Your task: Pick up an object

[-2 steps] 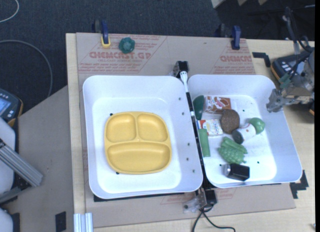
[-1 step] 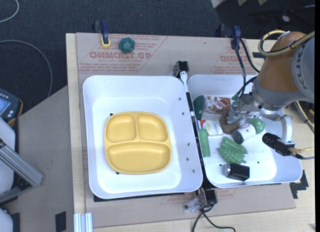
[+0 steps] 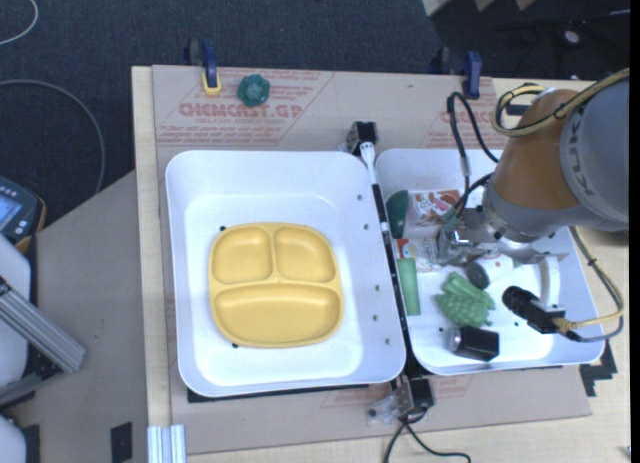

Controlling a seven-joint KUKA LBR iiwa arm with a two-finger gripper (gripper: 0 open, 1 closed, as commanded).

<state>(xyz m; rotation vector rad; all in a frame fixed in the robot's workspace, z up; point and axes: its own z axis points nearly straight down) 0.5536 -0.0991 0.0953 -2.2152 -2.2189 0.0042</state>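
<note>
The pick is not yet made. The claw (image 3: 463,249) hangs low in the right bin (image 3: 580,351), among the clutter. Whether it is released or clenched cannot be told from above, and nothing is seen in its hold. The likeliest object is the green lump (image 3: 465,299), lying just beside the claw on the near side. A packet (image 3: 436,205) lies just beyond the claw, a green stick (image 3: 408,285) runs along the bin's left wall, and a black can (image 3: 476,342) sits near the front rim.

What is left, by this reading, is to close on one thing and lift it free. Room is tight — the stick hugs the wall, and the can crowds the lump. The left bin (image 3: 190,281) holds a yellow plate (image 3: 276,284) with bare floor around it — easier ground, though well apart from the claw.
</note>
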